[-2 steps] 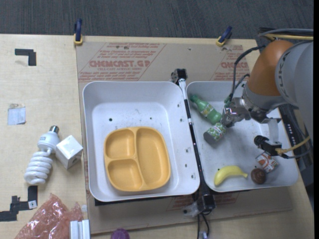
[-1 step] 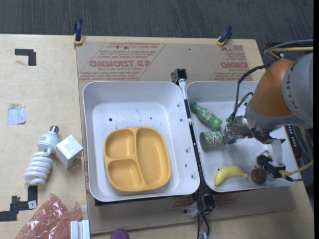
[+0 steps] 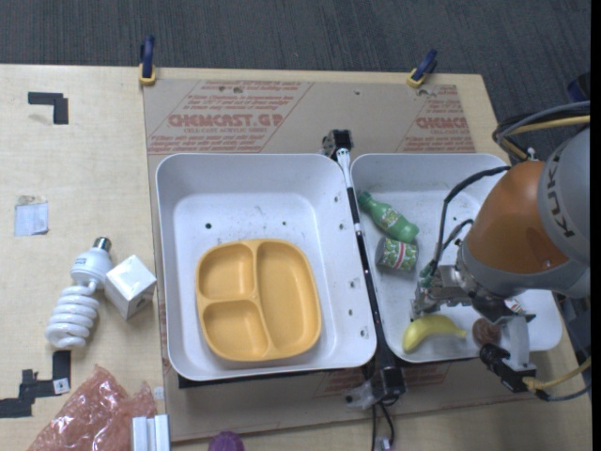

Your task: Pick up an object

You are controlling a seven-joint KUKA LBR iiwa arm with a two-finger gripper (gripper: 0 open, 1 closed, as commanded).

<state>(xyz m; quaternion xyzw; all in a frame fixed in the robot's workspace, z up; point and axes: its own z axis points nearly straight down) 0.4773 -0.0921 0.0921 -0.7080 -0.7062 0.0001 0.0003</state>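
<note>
gripper (image 3: 434, 295) low in right bin (image 3: 488, 169) just above banana (image 3: 433, 331), finger state cannot tell, green bottle (image 3: 388, 216) and small can (image 3: 397, 254) nearby, yellow divided plate (image 3: 258, 300) in left bin (image 3: 188, 195), bulb (image 3: 77, 301) on surface (image 3: 66, 186)

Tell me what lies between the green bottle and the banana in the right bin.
In the camera view, a green can lies on its side between the green bottle and the banana, apart from the banana, with bare bin floor below it.
</note>
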